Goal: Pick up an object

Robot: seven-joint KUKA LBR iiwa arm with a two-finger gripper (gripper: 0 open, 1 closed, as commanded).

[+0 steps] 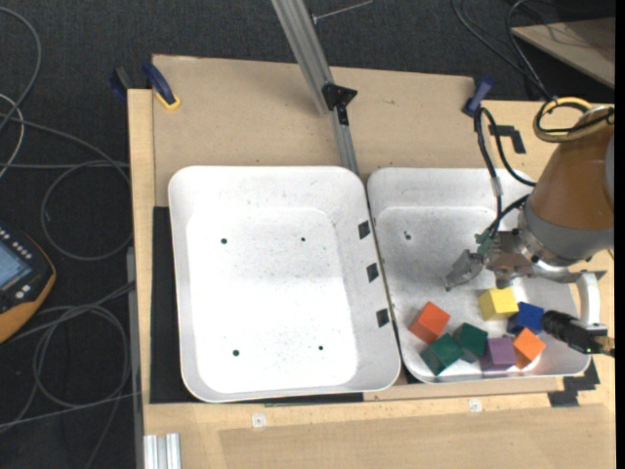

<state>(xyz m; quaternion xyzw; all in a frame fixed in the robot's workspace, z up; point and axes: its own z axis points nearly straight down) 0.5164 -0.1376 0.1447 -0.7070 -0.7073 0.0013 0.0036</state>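
Note:
Several small blocks lie bunched in the near right corner of the right bin (430, 203): an orange-red one (430, 320), two green ones (441, 353) (472, 340), a purple one (500, 352), an orange one (528, 345), a blue one (528, 318) and a yellow one (501, 302). My gripper (467, 267) hangs over the middle of that bin, just up and left of the yellow block. It is open and nothing sits between its fingers. The arm's wrist hides the bin's right wall.
The left bin (264, 281) sits beside the right one, with a ridge and black clips (371, 272) between them. A metal pole (312, 57) slants over the back of the bench. Black cables hang by the wrist (493, 164).

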